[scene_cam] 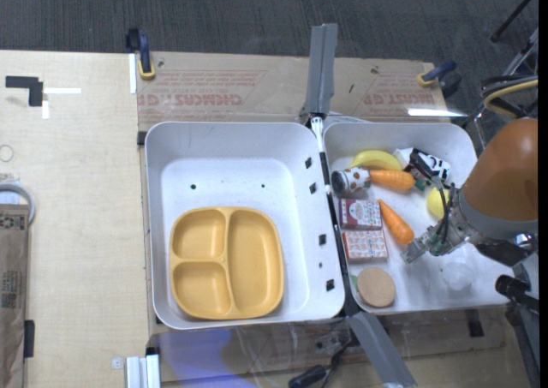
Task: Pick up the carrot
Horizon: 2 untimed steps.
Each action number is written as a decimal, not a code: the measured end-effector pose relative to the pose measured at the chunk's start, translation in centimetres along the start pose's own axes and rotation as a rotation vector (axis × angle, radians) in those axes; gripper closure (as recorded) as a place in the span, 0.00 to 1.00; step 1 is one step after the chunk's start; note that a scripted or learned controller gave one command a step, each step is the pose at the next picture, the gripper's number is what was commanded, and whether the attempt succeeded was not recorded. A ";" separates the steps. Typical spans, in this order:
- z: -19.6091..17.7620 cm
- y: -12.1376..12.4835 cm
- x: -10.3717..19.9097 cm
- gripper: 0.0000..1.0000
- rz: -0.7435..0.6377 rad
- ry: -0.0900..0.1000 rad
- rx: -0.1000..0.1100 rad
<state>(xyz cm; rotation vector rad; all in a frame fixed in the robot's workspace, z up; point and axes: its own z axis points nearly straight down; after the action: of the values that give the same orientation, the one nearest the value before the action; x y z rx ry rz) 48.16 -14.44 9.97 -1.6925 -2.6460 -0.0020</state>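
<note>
Camera view looks down on two shallow white bins side by side. Left bin (pixel 163 206) holds a yellow divided plate (pixel 228 262) with three compartments, set toward the near side. Right bin (pixel 462 142) holds the clutter: a banana (pixel 377 159) near the far wall, a small can (pixel 349 179) lying on its side just beside it, and two orange carrots. One carrot (pixel 391 179) lies roughly level, just right of the can and below the banana. The second carrot (pixel 396 222) lies at a slant nearer the middle of the bin, its thin end pointing toward the gripper. Left of that second carrot sit two small printed boxes (pixel 363 230), one behind the other, and a round tan cookie-like disc (pixel 375 287) lies near the front wall. A black and white object (pixel 428 165) and a yellow piece (pixel 437 203) lie toward the right side.

The grey arm with its orange band (pixel 514 176) reaches in from the right. Its gripper (pixel 419 249) hangs low over the right bin, its tip just beside the slanted carrot's thin end. Nothing shows between its fingers, and how far apart they stand I cannot tell.
</note>
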 end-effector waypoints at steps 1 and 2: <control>0.0 0.0 0.0 0.00 -0.001 0.000 0.000; 0.8 6.8 -0.2 0.00 -0.076 -0.001 0.001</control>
<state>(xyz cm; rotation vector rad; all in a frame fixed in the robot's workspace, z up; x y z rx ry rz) 54.40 -11.78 9.14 -1.5916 -2.7084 0.0004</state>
